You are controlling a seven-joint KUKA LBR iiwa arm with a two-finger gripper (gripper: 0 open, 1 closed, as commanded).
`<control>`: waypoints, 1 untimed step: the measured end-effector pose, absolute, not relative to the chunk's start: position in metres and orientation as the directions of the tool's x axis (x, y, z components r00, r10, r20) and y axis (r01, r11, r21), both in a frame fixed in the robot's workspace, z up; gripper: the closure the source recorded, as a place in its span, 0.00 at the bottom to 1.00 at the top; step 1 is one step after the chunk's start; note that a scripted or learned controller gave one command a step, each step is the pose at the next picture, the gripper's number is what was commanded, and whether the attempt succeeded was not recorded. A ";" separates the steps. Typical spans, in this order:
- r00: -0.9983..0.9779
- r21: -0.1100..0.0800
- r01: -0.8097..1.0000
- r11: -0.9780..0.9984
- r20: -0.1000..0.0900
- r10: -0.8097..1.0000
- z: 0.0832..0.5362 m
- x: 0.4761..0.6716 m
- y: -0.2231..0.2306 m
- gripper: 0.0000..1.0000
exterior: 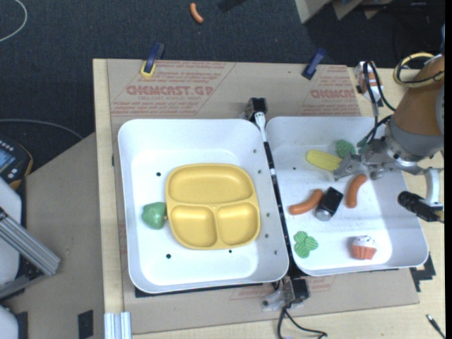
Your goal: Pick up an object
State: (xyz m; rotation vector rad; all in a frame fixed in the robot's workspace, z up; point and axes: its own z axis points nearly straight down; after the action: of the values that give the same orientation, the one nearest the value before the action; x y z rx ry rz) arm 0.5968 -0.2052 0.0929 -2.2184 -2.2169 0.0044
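Note:
The right bin [400,235] holds a yellow corn cob [322,161], a small green piece [344,147], two orange sausages [355,189] [306,203], a black and silver cylinder [328,204], a green leafy piece [305,244] and a cupcake [363,247]. My gripper [351,167] reaches in from the right at the bin's upper part. It hangs low between the corn cob's right end and the top of the upright sausage. I see nothing lifted off the bin floor.
The left bin [134,182] holds a yellow divided plate [212,205] with a green ball [154,215] at its left side. Cables [371,83] and the arm's grey body [418,126] stand over the right bin's far right corner.

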 end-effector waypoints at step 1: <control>0.000 -0.003 1.000 0.000 0.001 1.000 0.084 0.597 -0.205 0.00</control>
State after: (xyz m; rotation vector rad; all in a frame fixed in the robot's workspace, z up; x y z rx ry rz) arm 0.5967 -0.2046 0.0843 -2.2190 -2.2195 0.0025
